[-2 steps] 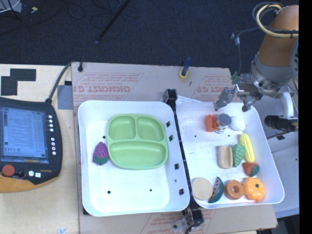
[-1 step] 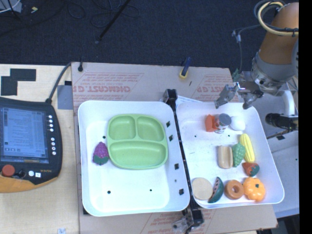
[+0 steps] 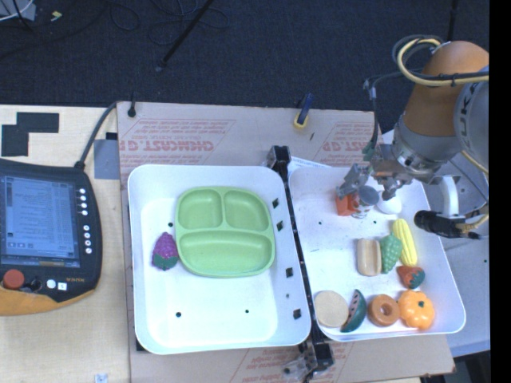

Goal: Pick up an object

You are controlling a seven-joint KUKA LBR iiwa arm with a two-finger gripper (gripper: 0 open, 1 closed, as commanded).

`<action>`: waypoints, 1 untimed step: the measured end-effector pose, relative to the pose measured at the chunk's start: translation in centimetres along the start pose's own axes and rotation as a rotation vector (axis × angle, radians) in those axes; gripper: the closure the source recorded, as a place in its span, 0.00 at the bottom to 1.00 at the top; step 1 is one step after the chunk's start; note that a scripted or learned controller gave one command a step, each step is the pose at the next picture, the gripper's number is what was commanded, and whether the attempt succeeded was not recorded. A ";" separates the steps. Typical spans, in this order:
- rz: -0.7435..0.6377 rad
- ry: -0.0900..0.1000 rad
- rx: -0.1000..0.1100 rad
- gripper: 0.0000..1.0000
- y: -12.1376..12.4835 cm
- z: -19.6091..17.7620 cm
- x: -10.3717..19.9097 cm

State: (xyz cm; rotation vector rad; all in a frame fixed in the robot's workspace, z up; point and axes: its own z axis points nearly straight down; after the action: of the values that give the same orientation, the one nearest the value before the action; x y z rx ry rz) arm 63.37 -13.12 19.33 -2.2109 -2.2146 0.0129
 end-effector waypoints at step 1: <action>0.001 0.000 -0.001 0.00 -0.4 4.9 -0.3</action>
State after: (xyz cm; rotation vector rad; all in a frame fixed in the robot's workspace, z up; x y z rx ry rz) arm 62.91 -13.36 14.41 -2.2123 -2.2142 0.0124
